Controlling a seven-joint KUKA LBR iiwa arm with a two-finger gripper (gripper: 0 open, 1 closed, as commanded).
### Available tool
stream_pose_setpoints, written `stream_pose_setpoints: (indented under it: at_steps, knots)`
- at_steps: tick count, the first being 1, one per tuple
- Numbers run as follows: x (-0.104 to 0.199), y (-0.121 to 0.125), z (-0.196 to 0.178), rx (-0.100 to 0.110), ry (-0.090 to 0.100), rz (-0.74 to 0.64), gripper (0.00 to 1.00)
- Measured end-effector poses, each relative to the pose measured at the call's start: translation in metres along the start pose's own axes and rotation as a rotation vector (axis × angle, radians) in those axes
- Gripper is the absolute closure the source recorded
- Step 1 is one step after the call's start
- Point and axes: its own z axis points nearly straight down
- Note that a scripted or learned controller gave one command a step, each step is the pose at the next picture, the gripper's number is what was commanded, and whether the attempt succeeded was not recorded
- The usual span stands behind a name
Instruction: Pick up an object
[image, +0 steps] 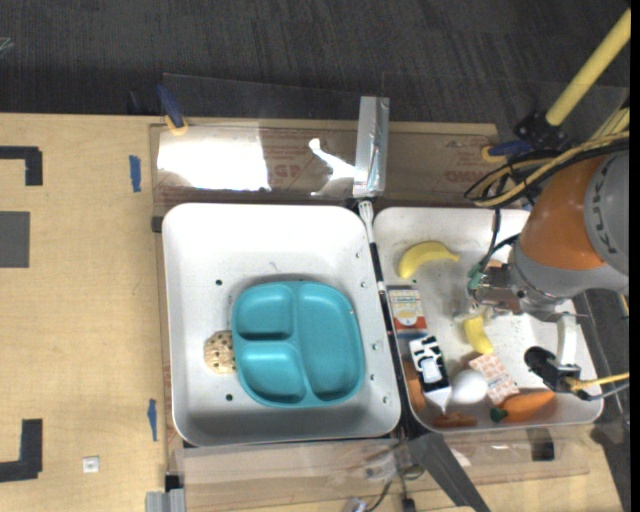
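Hand (484, 296) low over right bin (440, 222), near banana (426, 257).

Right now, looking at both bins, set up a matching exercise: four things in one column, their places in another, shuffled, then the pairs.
Things:
1. teal tray
2. banana
3. cookie
4. carrot

Places:
A. right bin, near its front right corner
B. left bin, against the tray's left edge
C. right bin, upper left part
D. middle of the left bin

Pairs: 1-D, 2-C, 3-B, 4-A
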Motion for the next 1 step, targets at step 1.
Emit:
stream_pose_setpoints:
  at_steps: [1]
  knots:
    - [0.0518, -0.0665, -0.1493, 0.0, 0.003, -0.121, 1.0]
